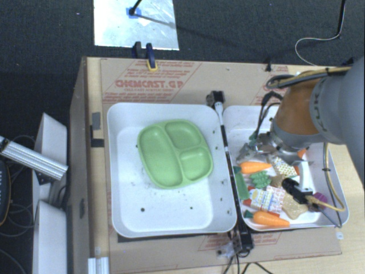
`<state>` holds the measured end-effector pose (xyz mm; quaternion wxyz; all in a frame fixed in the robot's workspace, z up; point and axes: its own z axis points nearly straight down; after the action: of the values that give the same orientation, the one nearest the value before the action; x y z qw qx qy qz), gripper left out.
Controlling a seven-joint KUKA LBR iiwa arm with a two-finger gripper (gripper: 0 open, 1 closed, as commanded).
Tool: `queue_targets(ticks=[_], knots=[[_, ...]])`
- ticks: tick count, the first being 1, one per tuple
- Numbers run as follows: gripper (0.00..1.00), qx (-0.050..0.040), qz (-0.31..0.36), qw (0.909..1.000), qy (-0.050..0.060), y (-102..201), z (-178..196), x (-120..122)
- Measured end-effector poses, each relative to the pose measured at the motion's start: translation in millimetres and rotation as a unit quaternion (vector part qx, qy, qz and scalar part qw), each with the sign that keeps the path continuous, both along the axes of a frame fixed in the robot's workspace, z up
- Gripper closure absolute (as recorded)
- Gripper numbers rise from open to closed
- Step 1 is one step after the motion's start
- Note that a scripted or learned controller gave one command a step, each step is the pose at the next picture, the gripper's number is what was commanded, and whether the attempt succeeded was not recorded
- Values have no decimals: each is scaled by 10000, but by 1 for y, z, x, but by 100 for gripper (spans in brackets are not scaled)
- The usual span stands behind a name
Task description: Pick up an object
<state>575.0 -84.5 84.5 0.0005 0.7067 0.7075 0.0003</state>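
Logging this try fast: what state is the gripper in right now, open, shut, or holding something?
Gripper: cannot be told; it sits low over the right bin, above the toy carrot.

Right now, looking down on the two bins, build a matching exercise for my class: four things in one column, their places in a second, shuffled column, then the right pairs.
Things:
1. green divided plate
2. carrot
3. arm's orange band
4. blue clamp

Places:
A. near front rim of the right bin
B. far edge of the cardboard sheet
C. middle of the left bin
D. above the right bin's far half

Pairs: 1-C, 2-A, 3-D, 4-B
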Motion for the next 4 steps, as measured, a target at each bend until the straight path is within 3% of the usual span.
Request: queue_targets(ticks=[1, 2, 3, 4], knots=[[100, 1, 4, 10000, -14, 0, 11, 1], [0, 1, 5, 10000, -12, 0, 11, 1], [0, 4, 0, 10000, 3, 0, 0, 2], [100, 6, 3, 10000, -10, 0, 11, 3]])
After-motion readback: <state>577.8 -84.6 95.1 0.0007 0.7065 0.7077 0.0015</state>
